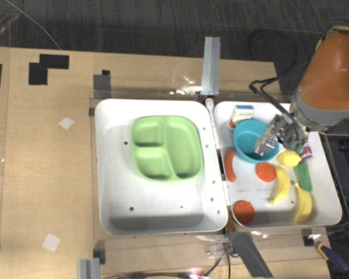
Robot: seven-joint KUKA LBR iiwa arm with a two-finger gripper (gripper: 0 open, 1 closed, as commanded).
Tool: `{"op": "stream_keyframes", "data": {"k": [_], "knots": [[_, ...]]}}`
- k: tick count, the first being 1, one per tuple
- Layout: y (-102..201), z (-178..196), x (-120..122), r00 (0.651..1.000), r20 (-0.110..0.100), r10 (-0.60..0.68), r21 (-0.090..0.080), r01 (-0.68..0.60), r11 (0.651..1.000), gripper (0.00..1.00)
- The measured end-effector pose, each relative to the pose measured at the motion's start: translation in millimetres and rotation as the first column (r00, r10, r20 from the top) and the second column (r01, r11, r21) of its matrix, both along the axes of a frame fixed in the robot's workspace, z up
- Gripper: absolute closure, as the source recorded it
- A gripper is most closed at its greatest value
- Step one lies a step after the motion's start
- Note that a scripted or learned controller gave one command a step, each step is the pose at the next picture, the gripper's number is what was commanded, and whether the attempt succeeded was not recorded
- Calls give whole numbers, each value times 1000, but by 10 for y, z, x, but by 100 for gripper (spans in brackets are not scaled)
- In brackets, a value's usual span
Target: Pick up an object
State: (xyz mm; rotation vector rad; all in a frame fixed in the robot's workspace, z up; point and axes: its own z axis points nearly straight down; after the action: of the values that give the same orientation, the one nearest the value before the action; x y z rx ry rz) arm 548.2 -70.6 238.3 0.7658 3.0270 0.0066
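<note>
Objects crowd the right bin [331, 205]: two bananas [281, 186] [303, 203], one lemon [289, 158], one blue bowl [251, 139], one carton [242, 114], one green vegetable [304, 178] and three orange-red pieces [266, 172] [244, 211] [229, 164]. One green divided tray [164, 147] lies in the left bin [113, 167]. Over the bowl's right rim hangs the gripper [273, 138], fingers spread, nothing between them.

green tray [165, 147], blue bowl [251, 140], yellow bananas [302, 202], white bins [113, 173]
</note>
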Motion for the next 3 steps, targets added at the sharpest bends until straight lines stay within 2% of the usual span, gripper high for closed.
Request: {"op": "stream_keyframes", "data": {"k": [1, 2, 3], "knots": [[-4, 77, 1, 1000, -1, 4, -1, -4, 1000, 100], [253, 71, 654, 998, -10, 64, 0, -64, 998, 100], [936, -66, 524, 1000, -13, 1, 3, -1, 1000, 100]]}}
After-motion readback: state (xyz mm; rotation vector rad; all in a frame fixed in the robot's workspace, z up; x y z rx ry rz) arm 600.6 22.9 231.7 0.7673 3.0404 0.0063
